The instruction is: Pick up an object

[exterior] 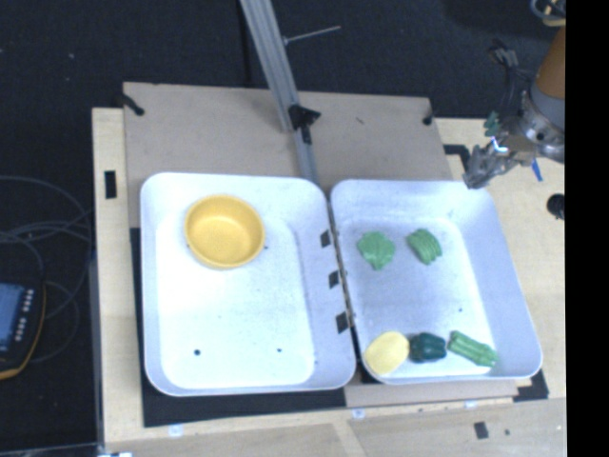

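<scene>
The right bin holds two light green pieces, one near its left side and one just right of it. Along its front edge lie a pale yellow round piece, a dark green piece and a bright green long piece. My gripper hangs at the far right corner of the right bin, over its rim, away from every piece. Nothing shows between its fingers.
A yellow bowl sits in the far left part of the left bin. A grey metal post slants up from the bench behind the bins. Cables and a pendant lie off the bench at left.
</scene>
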Action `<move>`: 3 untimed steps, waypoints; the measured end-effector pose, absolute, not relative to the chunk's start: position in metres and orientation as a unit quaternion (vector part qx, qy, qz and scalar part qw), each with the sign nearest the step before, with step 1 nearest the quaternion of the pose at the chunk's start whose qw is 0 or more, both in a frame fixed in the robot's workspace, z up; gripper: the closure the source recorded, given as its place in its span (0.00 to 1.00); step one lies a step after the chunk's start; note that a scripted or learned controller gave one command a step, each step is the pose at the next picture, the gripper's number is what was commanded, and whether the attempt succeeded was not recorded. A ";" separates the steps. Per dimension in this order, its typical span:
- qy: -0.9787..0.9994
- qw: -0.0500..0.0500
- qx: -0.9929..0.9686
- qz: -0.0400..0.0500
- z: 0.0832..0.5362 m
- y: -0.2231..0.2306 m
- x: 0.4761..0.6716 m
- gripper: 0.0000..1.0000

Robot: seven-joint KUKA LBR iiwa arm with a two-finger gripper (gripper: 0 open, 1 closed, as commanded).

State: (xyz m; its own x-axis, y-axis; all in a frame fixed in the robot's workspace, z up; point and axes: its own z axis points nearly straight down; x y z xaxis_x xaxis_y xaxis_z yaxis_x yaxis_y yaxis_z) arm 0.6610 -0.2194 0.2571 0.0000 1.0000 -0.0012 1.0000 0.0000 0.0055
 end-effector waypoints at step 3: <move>0.708 0.000 0.706 0.001 0.242 -0.080 0.597 1.00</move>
State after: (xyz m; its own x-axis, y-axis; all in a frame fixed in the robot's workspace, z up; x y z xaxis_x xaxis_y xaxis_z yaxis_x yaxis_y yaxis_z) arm 0.5975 -0.0797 0.2421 -0.0031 1.0000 0.0005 1.0000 0.0031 0.0009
